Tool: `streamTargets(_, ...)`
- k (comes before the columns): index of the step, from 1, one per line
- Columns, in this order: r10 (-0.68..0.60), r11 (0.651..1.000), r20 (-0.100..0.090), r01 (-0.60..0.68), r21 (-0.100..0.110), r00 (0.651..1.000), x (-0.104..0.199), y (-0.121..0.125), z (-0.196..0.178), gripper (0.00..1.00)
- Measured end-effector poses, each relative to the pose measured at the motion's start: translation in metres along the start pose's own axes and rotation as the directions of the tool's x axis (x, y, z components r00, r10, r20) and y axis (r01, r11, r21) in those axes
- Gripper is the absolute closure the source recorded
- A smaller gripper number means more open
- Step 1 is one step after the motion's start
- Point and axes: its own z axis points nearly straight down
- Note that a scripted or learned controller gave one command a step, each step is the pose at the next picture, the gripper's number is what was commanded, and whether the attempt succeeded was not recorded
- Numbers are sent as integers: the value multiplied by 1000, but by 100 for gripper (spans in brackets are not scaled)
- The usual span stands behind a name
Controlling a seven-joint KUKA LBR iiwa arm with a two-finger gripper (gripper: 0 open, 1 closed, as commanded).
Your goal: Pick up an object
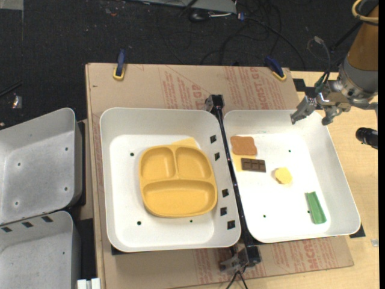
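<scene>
Two bins sit side by side on the table (156, 80), touching along their inner walls. The left bin (114, 179) holds a tray (178, 181), lying flat at its centre. In the right bin (337, 161), four things. A wafer (243, 145) lies at ten o'clock from centre, near the inner wall. A bar (253, 165) sits just at its six o'clock, close beside it. At the bar's three o'clock, a little apart, rests a lump (283, 176). A stick (315, 208) lies at five o'clock from centre, near the outer wall, well apart from the rest. The hand (316, 112) hangs over the right bin's rim at one o'clock.
</scene>
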Motion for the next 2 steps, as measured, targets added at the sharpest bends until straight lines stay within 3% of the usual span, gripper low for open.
streamTargets(1, -1, 1000, 0, 1, -1, 1000, -3, 7, 46, 0)
streamTargets(2, 0, 1000, 0, 0, 0, 1000, -3, -2, 94, 0)
